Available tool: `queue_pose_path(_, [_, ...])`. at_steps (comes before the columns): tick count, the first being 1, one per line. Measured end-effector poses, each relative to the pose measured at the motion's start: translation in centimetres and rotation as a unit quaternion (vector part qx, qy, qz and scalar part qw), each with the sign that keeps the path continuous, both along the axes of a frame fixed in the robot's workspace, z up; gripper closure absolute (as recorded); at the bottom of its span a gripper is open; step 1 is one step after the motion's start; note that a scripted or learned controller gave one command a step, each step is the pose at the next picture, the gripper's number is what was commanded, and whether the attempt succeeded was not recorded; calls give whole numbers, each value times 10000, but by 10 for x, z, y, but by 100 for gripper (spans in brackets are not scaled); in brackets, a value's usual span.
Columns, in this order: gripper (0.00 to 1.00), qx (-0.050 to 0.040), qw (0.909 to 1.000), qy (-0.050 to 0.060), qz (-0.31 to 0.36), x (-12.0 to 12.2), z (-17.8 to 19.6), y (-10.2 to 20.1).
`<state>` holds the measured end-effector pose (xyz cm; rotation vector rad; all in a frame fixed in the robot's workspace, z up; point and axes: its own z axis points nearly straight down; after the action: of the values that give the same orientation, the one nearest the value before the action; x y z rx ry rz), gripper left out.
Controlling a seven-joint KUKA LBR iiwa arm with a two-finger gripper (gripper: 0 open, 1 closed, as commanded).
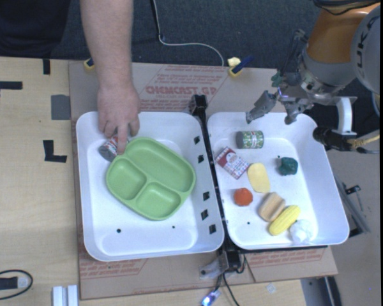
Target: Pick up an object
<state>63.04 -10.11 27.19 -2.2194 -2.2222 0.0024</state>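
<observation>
Camera view, looking down at a slant — two white bins side by side on the bench. Arm (pixel 341 30) enters from the right, orange band above the wrist; gripper (pixel 277 109) hangs over the back rim of the right bin (pixel 325 190), fingers spread apart, nothing between them.

Right bin contents: a small green can (pixel 249 139) lying on its side near the back, just below the gripper; a red packet (pixel 232 162) beside the centre divider; a dark teal object (pixel 287 166) toward the right wall; a pale yellow piece (pixel 258 177) in the middle; a red-orange round item (pixel 243 197) below the packet; a tan bread-like item (pixel 271 205) next to a yellow corn cob (pixel 284 219); a small white lump (pixel 300 233) touching the cob's end at the front corner. All lie apart from the gripper.

Left bin (pixel 92 222): a green divided plate (pixel 150 178), three compartments, sits tilted across the middle. A person's hand (pixel 118 116) reaches in from the back, fingers on a small grey-and-red object (pixel 110 149) at the plate's back-left edge.
</observation>
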Motion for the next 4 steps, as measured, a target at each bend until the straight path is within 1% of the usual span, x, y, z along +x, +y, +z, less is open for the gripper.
queue_pose_path(1, [0, 11, 10000, 22, 19, -49, -18, 54])
queue_pose_path(2, [0, -6, 10000, 16, 7, 1, -93, 49])
queue_pose_path(3, [0, -9, 10000, 17, -14, 4, -138, -1])
queue_pose_path(4, [0, 8, 10000, 38, -9, -66, -161, 6])
